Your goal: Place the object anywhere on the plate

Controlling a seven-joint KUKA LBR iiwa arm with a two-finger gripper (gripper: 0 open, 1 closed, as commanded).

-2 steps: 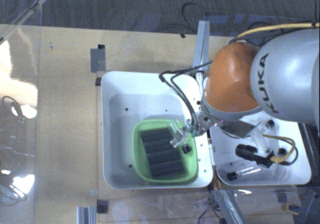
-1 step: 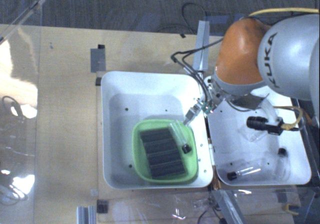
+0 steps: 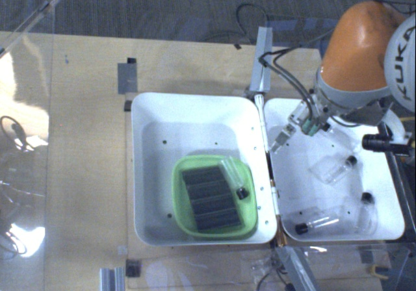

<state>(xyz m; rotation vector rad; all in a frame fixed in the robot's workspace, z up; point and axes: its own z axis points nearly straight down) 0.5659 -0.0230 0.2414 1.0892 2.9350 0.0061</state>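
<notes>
Down at the near edge of the right bin (image 3: 390, 228) lies a clear vial (image 3: 316, 223) with a black cap; two more like it lie farther in. One vial (image 3: 234, 179) already rests on the green plate (image 3: 182, 218) in the left bin (image 3: 149, 153), beside its dark ribbed insert. My gripper (image 3: 281, 138) hangs over the right bin's left side, near the divider; whether it's apart or together I cannot tell. I judge it's between picks, so next I'd descend on a vial.

Grey arm (image 3: 364, 98), orange band, black cables
</notes>
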